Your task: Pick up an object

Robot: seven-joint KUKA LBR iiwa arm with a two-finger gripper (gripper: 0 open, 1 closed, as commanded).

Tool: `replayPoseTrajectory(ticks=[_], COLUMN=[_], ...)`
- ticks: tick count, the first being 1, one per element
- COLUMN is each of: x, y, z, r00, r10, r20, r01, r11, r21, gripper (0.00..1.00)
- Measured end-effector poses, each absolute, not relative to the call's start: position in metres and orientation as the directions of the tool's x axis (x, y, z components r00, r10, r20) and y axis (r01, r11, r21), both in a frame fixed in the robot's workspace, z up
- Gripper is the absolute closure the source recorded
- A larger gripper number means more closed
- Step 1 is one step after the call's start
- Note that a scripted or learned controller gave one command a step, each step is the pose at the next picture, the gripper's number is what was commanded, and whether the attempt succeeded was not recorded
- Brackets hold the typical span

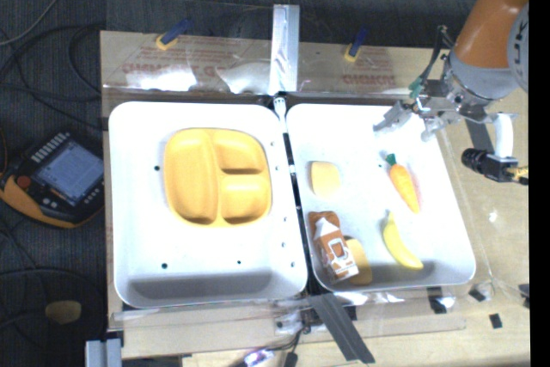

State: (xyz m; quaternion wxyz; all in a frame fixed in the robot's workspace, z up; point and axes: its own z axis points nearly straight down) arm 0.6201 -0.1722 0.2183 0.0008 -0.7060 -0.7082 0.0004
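While the arm reaches in from the right, the gripper (411, 118) hangs over the upper part of the right bin (361, 120), above bare white floor. Its two fingers stand apart and I see nothing between them, so it has hold of nothing. I judge it is placed there as a start position, high enough to choose any object below.

All the things to pick lie in the right bin, well apart from each other, which should make each one easier to reach. Nearest to the gripper is the carrot (404, 185), a smooth orange cone with a small green top, lying along the bin. Below it is the banana (400, 243), yellow, curved and glossy, probably plastic. Near the bin's left wall rests a pale yellow block (325, 178) with rounded corners, perhaps a sponge or cheese. Under it lies a brown carton (337, 248), printed, with folded edges, on its side near the lower rim.

The left bin (137, 211) holds a yellow tray (216, 176), shallow moulded plastic with three compartments, lying flat in the middle.
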Motion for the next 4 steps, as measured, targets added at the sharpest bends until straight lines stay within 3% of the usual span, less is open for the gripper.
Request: replayPoseTrajectory(ticks=[1,2,3,4], x=[0.614,0.594,0.594,0.535], y=[-0.212,-0.204,-0.204,-0.134], z=[0.105,0.092,0.1,0.209], r00=[0.073,-0.046,-0.047,0.013], r10=[0.997,0.999,0.999,1.0], r20=[0.005,-0.005,-0.006,0.0], r01=[0.997,0.999,0.999,1.0], r11=[-0.073,0.047,0.047,-0.013], r21=[-0.005,0.015,0.016,-0.002], gripper=[0.0,0.0,1.0,1.0])
